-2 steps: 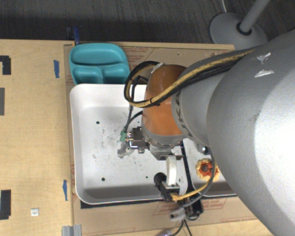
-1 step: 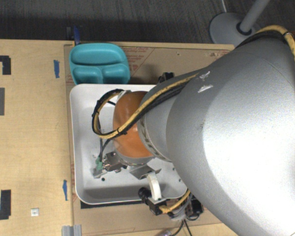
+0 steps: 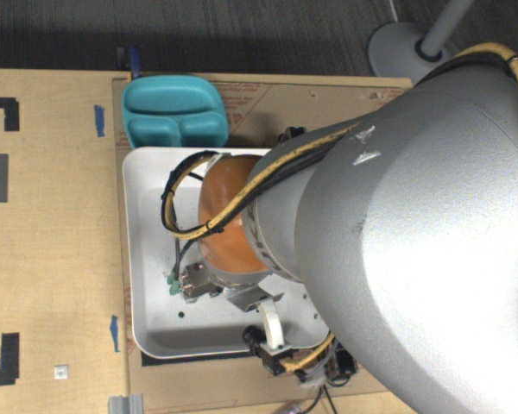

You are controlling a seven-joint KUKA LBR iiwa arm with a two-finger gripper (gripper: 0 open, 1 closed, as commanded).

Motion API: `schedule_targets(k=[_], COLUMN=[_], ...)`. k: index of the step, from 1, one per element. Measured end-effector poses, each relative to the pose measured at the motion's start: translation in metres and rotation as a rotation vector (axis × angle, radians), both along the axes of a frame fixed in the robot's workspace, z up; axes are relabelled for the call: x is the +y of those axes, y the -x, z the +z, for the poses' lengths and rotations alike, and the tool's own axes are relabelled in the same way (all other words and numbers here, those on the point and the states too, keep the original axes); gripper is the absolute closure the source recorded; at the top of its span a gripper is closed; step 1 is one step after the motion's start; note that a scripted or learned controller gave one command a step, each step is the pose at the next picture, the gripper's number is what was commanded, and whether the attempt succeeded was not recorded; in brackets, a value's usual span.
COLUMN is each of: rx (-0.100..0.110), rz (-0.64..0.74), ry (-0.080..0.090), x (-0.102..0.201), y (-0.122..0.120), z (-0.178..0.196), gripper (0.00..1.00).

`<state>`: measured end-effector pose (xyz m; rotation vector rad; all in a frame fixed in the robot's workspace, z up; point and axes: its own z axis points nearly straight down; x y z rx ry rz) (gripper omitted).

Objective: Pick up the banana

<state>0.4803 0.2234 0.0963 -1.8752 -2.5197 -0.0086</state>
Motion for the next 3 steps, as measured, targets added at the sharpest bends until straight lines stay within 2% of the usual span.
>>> schedule_targets(k=[3], rx=[-0.003], rz=[-0.005], ry=[-0.001], x=[0.000], y=[-0.001], z=[0.029], gripper=[1.00])
